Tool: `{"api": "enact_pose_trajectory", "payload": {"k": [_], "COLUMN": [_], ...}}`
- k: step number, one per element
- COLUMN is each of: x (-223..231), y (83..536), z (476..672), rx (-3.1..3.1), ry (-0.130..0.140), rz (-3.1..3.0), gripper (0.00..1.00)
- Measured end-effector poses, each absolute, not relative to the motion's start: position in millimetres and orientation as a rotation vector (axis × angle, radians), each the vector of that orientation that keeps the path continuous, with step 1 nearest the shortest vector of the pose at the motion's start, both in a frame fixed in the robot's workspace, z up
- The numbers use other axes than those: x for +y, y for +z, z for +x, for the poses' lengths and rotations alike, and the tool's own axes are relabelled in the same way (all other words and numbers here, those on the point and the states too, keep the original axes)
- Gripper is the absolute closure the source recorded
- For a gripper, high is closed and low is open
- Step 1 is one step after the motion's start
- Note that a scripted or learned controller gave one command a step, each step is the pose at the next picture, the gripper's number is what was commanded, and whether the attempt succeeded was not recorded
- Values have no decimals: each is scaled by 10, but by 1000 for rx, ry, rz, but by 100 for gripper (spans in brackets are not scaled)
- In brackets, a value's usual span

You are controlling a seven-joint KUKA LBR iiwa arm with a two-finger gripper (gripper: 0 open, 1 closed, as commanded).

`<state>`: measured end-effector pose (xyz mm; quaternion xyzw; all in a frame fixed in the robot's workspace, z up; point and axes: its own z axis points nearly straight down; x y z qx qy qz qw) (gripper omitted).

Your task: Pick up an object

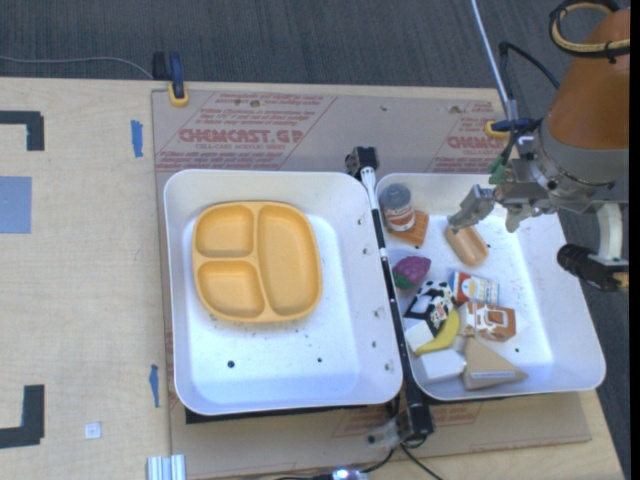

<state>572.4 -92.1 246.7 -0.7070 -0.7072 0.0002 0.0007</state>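
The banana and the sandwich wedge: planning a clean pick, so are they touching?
Touching. The camera view shows the banana lying against the sandwich wedge's upper left edge, no gap between them.

divided plate in left bin, banana in right bin

- A yellow divided plate sat in the left bin, three compartments, nothing in them.
- The bins rested on a cardboard sheet with red printing.
- A blue-and-orange clamp pinned that sheet's far left corner.
- The light wood bench had black corner marks and bits of blue tape.
- Dark carpet ran behind it all.
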Motion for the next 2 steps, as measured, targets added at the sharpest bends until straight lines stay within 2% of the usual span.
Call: {"api": "enact_pose_trajectory", "payload": {"k": [1,2], "x": [-1147,-1375], "y": [1095,964], "z": [5878,6298], "rx": [-2222,-2232], "ry": [-2,-13], "rz": [-2223,-2229], "gripper": [0,0]}}
